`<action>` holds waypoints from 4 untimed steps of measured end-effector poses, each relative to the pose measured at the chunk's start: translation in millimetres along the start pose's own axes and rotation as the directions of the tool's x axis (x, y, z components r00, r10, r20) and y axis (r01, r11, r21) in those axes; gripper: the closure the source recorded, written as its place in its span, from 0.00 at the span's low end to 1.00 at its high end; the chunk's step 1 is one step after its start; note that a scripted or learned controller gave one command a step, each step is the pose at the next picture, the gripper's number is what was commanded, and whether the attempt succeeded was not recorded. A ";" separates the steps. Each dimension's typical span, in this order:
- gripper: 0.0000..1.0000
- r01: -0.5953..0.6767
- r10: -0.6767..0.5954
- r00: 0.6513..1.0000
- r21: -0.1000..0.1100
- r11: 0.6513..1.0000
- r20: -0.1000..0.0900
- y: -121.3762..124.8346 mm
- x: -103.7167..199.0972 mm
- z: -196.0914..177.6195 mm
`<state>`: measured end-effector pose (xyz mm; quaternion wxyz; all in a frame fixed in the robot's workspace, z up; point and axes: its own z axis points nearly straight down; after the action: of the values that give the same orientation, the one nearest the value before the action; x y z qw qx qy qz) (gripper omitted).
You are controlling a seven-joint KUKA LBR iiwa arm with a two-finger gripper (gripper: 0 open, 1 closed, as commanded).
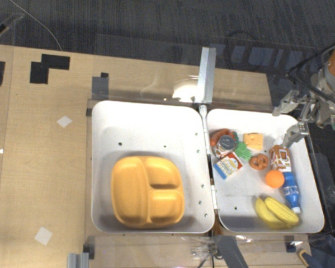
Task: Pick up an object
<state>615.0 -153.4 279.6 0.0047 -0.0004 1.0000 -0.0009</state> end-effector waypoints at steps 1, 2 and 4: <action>0.00 -0.105 0.105 0.994 -0.004 0.994 -0.009 36.0 -39.7 95.0; 0.00 -0.280 0.280 0.960 -0.002 0.960 0.008 60.8 -37.6 164.1; 0.00 -0.549 0.549 0.836 0.001 0.836 -0.003 64.9 -10.6 134.0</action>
<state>626.7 -88.7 145.6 0.0030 0.2858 0.9583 0.0007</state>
